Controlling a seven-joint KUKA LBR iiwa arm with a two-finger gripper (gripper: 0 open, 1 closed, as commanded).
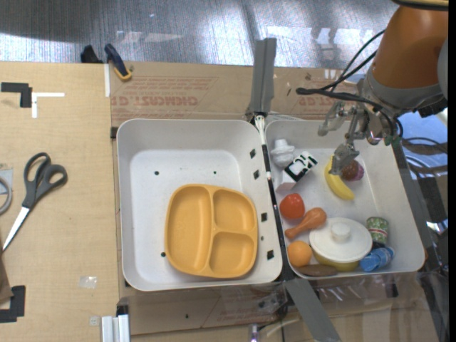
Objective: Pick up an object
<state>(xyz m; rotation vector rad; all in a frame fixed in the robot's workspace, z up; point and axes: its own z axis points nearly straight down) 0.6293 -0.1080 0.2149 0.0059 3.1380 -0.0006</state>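
Observation:
My gripper (347, 155) hangs over the back of the right bin (403, 191), directly above a yellow banana (339, 182) and a dark red round item (353, 169). Nothing is visibly lifted. The same bin holds a white piece (283, 149), a black-and-white item (301, 164), a red tomato (291, 206), an orange carrot-like piece (306, 221), an orange (299, 253), a white lidded pot (340, 242), a green can (377, 229) and a blue item (376, 258).
A yellow divided plate (211, 230) lies in the left bin (142, 169). Scissors (35, 184) rest on the wooden bench to the left. A grey bar (262, 77) runs back from the wall between the bins.

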